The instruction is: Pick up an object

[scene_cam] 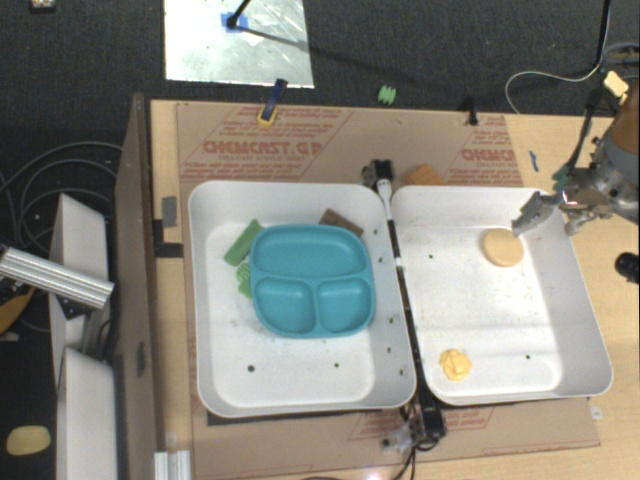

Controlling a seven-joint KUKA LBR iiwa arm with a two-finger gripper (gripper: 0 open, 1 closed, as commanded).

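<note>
Over the right bin's (575,298) far right corner is where my end effector (540,211) hangs, reaching in from the right. One grey finger points down and leftward toward the bin floor; whether the fingers are spread or closed I cannot tell from this slanted look, and nothing shows between them, so I count myself as holding nothing.

The nearest candidate for the pick is the round tan disc (503,247), lying flat on the white floor just beside and below my fingertip, apart from it as far as I can judge. It sits in open floor, away from the walls, which I judge makes it the easy choice: there is room for a finger on either side. Being flat and low, though, it may call for a descent right to the floor, and it could slide instead of being caught.

A second option, the small lumpy yellow piece (456,364), rests near the front left corner of the same bin, well apart from me. Its closeness to the wall leaves less room.

The left bin (215,368) carries a blue divided plate (311,279) that takes up most of the middle. A green piece (241,242) pokes out from under its left edge and a brown piece (342,221) from behind its far edge. Both are partly covered, so I reckon them awkward to grasp from here.

Both bins rest on the table (300,138) atop a brown printed sheet.
</note>
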